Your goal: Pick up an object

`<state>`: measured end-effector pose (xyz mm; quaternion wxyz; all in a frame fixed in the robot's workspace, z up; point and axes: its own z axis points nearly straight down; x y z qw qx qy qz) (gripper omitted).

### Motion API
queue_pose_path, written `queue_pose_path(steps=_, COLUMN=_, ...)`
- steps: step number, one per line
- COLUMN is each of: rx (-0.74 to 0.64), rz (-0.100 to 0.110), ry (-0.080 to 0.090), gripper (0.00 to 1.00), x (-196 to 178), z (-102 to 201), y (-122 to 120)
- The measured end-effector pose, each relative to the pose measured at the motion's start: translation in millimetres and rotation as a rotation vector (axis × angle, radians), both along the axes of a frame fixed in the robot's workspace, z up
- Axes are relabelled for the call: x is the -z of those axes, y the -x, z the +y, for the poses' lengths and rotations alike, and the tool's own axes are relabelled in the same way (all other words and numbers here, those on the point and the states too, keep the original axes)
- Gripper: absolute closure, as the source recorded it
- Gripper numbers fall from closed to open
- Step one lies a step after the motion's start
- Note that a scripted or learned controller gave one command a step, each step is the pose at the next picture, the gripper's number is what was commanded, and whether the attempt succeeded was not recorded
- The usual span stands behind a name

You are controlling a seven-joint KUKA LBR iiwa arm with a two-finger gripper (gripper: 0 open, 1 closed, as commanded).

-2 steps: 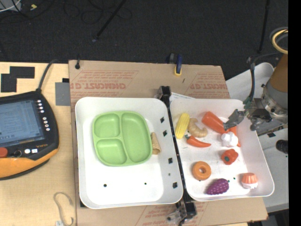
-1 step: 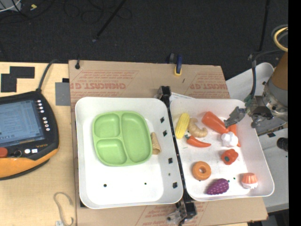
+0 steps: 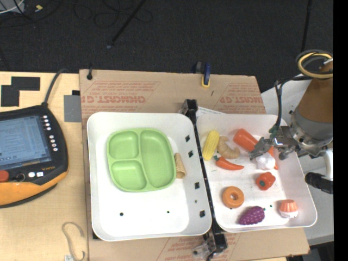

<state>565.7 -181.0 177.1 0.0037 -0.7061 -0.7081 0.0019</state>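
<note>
We see the gripper (image 3: 267, 151) low in the right bin (image 3: 304, 213), near its upper right area, arm coming in from the right. Fingers are spread apart around a small white item (image 3: 266, 161); we can't tell whether they actually touch it. Other candidates in the same bin: corn cob (image 3: 211, 144) at the left wall, carrot (image 3: 245, 140) beside the gripper, chili pepper (image 3: 229, 165) below the corn, red pepper (image 3: 266, 180), donut (image 3: 233, 197), purple grapes (image 3: 252, 216), pink cupcake (image 3: 287, 207) at lower right. Left bin (image 3: 141, 222) has a green divided plate (image 3: 140, 160) with a tan piece (image 3: 180, 165) touching its right edge.
</note>
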Motion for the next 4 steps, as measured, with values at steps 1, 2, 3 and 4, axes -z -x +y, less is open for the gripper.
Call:
queue_pose_path(steps=1, rx=0.001, rz=-0.006, ry=0.004, gripper=0.00, x=60, z=0, y=-5)
queue_pose_path(steps=2, rx=0.004, rz=-0.023, ry=0.008, gripper=0.00, x=63, z=-2, y=-10)
queue_pose_path(steps=3, rx=0.009, rz=-0.019, ry=0.009, gripper=1.00, x=54, z=-5, y=-9)
queue_pose_path(steps=4, rx=0.003, rz=-0.009, ry=0.003, gripper=1.00, x=9, z=-3, y=-15)
